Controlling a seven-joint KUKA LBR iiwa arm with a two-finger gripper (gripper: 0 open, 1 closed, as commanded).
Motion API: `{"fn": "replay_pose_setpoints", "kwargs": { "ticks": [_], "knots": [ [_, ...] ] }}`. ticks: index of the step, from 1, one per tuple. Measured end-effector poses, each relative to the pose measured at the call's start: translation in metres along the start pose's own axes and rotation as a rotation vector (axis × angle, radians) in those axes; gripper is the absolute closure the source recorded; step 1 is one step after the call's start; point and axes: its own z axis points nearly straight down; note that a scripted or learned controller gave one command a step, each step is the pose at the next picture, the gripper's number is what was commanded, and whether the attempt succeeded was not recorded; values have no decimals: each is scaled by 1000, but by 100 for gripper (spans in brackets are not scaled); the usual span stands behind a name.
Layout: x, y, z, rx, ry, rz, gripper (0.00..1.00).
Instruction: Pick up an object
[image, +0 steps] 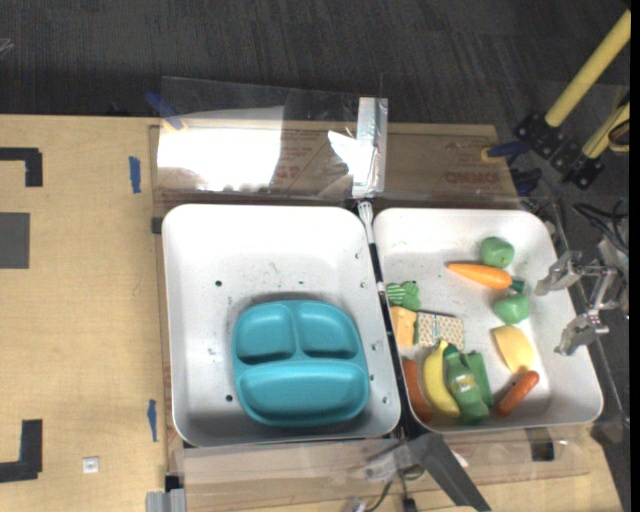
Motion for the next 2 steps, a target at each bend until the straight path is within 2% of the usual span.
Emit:
{"fn": "replay_pose_setpoints", "kwargs": {
  "ticks": [1,2],
  "knots": [
    [34,-3,122,4,-11,-161,0],
    [23,-5,126,2,-4,-178,0]
  ]
}}
